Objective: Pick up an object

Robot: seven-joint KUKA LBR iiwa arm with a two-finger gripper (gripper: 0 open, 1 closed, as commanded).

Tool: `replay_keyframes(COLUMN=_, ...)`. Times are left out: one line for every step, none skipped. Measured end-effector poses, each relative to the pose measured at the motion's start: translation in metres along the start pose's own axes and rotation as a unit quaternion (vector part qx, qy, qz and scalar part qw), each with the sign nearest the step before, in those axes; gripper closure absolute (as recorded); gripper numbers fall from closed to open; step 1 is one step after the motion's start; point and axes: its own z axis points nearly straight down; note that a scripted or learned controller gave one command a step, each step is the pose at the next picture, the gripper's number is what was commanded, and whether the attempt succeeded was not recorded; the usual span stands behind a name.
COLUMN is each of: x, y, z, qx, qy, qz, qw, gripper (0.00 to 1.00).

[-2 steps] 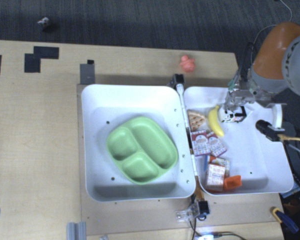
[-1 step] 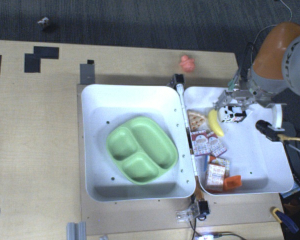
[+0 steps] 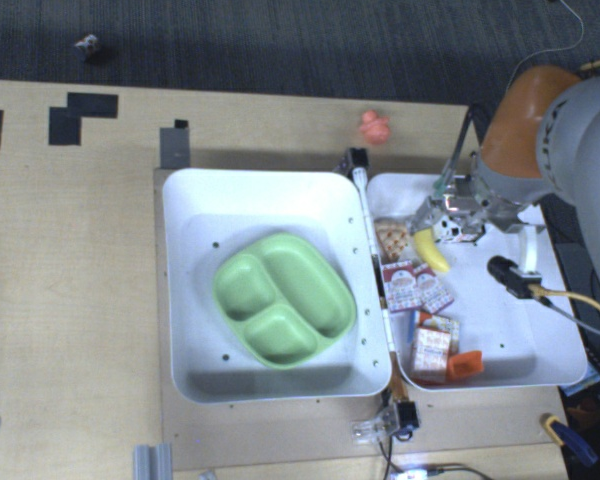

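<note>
Bench (image 3: 70, 268): pale wood, seen from above, bearing two shallow white bins side by side.
Arm (image 3: 570, 138): grey with an orange band, reaching in from the right over the right bin's far end.
Left bin (image 3: 195, 208): holds one thing, a green plate.
Right bin (image 3: 520, 338): small goods crowd its left side; its right half is mostly bare.
Plate (image 3: 280, 298): three compartments, lying flat and slightly askew in the middle of the left bin.
Gripper (image 3: 450, 230): low over the right bin's far left part, just beside the banana.
Grip: cannot tell whether it is apart or together; nothing can be seen held in it.
Packets (image 3: 417, 288): red and white, lying flat near the bins' shared wall.
Box (image 3: 431, 350): small, at the near end, touching an orange piece (image 3: 464, 364).
Banana (image 3: 433, 253): yellow, lying in the bin between the gripper and the packets; likely the target.
Progress: the reach looks done; the grasp and the lift remain.
</note>
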Motion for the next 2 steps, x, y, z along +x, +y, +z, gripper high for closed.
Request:
replay_keyframes(x=-0.0005, y=0.0027, z=-0.0131, qx=-0.004, qy=-0.001, qz=0.0, qw=1.0, gripper=1.0)
replay_keyframes(x=-0.0005, y=0.0022, z=-0.0125, qx=-0.003, qy=-0.001, qz=0.0, qw=1.0, gripper=0.0)
